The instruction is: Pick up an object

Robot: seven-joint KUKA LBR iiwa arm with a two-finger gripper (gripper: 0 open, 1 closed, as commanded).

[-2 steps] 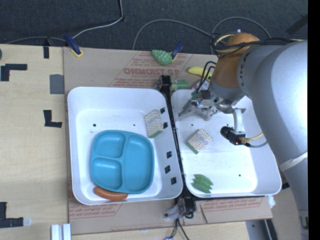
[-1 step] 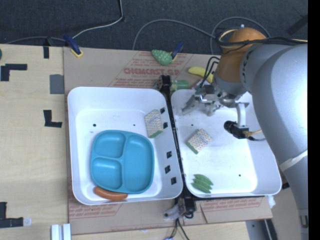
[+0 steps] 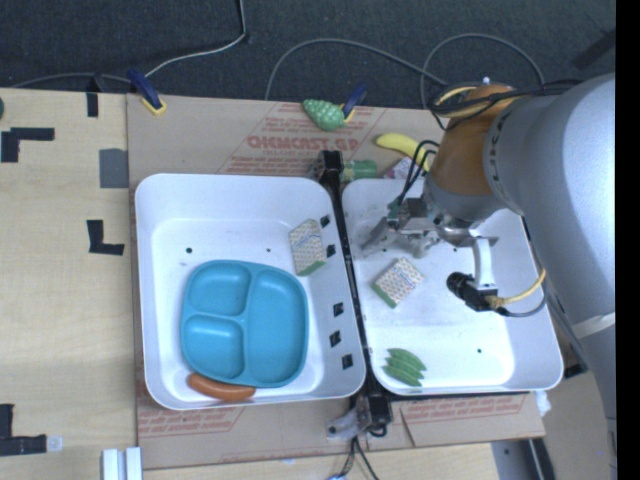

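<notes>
Bench: a pale wooden top [image 3: 60, 298] with black tape marks on the left, and a brown cardboard sheet [image 3: 200, 138] under both bins.
Background: dark carpet [image 3: 120, 18] along the top, with thin cables looping across it.
Left bin [image 3: 160, 208]: white and shallow; holds a blue divided plate [image 3: 243, 321], an orange sausage-shaped toy [image 3: 221, 388] touching the plate's lower edge, and a small patterned packet [image 3: 307, 245] leaning near the right wall.
Right bin [image 3: 520, 358]: white, pressed against the left bin along a black clip seam [image 3: 343, 268]; holds a patterned square packet [image 3: 398, 282] near its middle and a green pea pod [image 3: 404, 365] near the lower wall.
Arm [image 3: 560, 178]: grey with an orange band, coming in from the right over the upper part of the right bin.
Gripper [image 3: 392, 230]: low over the right bin's upper left, just above the square packet; its metal fingers look spread apart with nothing between them.
Outside the bins: a yellow banana [image 3: 397, 145] and a green knobbly toy [image 3: 322, 113] on the cardboard above the bins.
Open room: bare white floor in the lower right of the right bin and along the top of the left bin.
</notes>
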